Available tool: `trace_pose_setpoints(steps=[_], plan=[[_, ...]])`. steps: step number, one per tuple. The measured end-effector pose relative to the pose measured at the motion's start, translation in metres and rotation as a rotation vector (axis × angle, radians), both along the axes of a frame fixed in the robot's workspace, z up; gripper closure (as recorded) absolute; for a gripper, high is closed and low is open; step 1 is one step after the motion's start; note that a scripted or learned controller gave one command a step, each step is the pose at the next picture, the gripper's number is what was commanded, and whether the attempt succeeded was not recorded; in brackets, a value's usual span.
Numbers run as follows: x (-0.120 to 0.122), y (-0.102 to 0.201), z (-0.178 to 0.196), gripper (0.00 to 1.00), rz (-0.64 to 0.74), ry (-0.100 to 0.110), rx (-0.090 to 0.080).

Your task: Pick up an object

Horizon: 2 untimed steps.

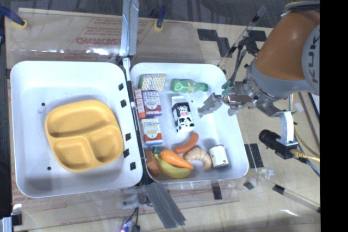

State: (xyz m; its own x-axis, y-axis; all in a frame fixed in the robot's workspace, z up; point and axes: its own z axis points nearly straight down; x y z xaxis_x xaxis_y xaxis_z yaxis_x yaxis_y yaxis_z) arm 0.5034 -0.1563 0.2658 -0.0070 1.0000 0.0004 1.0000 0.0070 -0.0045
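Observation:
The right bin (231, 133) holds several toy foods: a checked box (152, 81), a green bottle (188, 86), two red cartons (151, 103) (151, 130), a black-and-white cow carton (184, 116), a sausage (186, 143), a carrot (175, 158), a banana (173, 171), a croissant (199, 157) and a small can (218, 156). My gripper (220, 106) hangs over the bin's right side, just right of the cow carton and below the bottle. Its fingers stand apart with nothing between them.
In the left bin (22, 117) lies a yellow divided tray (82, 133). A metal divider post (129, 24) rises between the bins at the back. The arm's orange band (285, 43) and cables overhang the right bin's far right corner.

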Motion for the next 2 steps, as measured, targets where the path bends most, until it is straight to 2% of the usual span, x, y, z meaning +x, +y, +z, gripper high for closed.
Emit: trace_pose_setpoints(steps=[1, 2], plan=[[0.0468, 0.0264, -0.1739, 0.00, -0.139, -0.003, -0.001], [0.0462, 0.0265, -0.1651, 1.00, -0.135, 0.000, -0.001]])
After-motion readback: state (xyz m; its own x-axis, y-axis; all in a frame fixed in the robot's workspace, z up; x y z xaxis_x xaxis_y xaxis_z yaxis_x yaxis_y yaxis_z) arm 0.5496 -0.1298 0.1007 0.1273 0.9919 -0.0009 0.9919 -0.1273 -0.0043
